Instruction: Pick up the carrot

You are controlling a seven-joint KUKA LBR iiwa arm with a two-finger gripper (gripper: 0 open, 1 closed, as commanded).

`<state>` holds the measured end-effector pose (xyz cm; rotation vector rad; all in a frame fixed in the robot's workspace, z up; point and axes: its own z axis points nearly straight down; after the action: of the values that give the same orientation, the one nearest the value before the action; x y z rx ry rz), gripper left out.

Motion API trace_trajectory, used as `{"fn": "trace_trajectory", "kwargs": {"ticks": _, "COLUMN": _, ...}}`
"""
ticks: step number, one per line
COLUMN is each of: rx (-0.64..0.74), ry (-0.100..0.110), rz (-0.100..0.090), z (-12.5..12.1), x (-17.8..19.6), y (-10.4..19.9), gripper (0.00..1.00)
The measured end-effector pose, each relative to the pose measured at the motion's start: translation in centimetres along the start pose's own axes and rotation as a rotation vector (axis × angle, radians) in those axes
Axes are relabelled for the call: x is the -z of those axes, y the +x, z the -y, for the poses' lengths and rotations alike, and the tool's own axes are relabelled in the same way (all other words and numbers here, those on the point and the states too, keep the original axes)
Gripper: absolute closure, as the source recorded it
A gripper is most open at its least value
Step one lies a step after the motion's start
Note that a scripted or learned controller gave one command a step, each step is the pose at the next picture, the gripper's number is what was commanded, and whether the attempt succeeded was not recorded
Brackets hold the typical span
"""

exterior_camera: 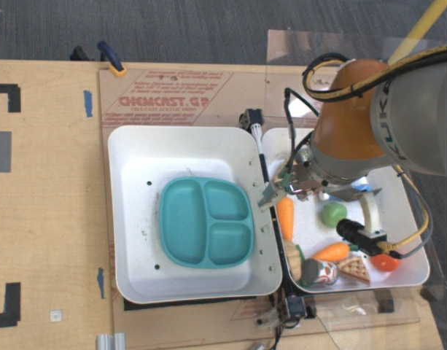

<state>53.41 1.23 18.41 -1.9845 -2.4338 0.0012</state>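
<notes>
Orange carrot (285, 218) in right bin (416, 268), upright, long axis near-far

Bench inventory, non-task items, as I see them from the overhead camera.

I count two shallow white plastic bins side by side on a sheet of printed brown cardboard (172, 93): the left bin (128, 159) holds a teal three-compartment plastic tray (205, 222) lying flat near its middle; in the right bin (416, 268) I log a small round green toy fruit (333, 213), a toy pizza slice (354, 270) near the front wall, a red toy piece (386, 262) just beside it, and a red-and-white toy can (324, 273) near the front left corner. I note blue tape strips (87, 103) on the wooden benchtop (41, 217).
</notes>
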Motion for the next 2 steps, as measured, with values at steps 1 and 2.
{"fn": "trace_trajectory", "kwargs": {"ticks": 1, "rx": 0.000, "ry": 0.000, "rz": 0.000, "z": 0.00, "x": 0.00, "y": 0.00, "gripper": 0.00}}
{"fn": "trace_trajectory", "kwargs": {"ticks": 2, "rx": 0.000, "ry": 0.000, "rz": 0.000, "z": 0.00, "x": 0.00, "y": 0.00, "gripper": 0.00}}
